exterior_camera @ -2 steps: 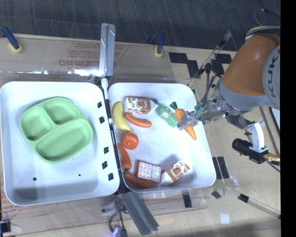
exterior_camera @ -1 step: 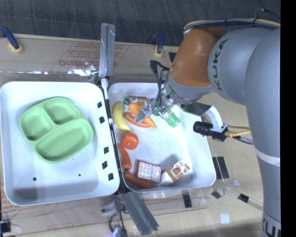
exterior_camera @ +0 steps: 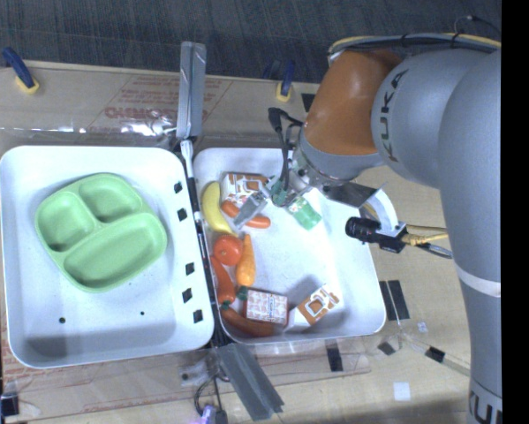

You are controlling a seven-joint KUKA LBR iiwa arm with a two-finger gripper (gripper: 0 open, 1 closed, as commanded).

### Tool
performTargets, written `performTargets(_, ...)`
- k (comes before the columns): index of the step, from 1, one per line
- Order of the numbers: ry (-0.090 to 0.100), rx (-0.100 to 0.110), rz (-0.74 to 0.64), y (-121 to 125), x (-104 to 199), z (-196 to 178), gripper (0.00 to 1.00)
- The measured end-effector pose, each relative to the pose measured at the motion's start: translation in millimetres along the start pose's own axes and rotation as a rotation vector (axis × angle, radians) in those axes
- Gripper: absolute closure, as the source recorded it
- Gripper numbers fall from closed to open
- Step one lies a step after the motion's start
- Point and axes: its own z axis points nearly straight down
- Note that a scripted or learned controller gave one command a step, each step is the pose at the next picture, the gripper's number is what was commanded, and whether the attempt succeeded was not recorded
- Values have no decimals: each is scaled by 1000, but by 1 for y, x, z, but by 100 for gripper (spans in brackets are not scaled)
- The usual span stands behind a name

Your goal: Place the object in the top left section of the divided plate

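White capital letters reading "KUKA" run along the grey arm (exterior_camera: 423, 87), just beside its orange band (exterior_camera: 348, 104). Faint red print shows on the brown sheet (exterior_camera: 140, 104) lying on the desk behind the two bins, too washed out to read. The small cartons (exterior_camera: 266, 306) in the right bin (exterior_camera: 357, 272) carry printed labels, their lettering too small to make out.

A wooden bench (exterior_camera: 87, 82) stands on dark carpeted floor (exterior_camera: 246, 7), evenly lit.
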Motion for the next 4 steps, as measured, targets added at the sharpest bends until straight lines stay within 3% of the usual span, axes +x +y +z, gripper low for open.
performTargets(1,1,1,92,-9,127,0,0)
performTargets(2,-12,-27,10,98,160,88,0)
performTargets(3,-4,-1,-139,123,257,99,0)
performTargets(4,-4,-1,-138,123,257,99,0)
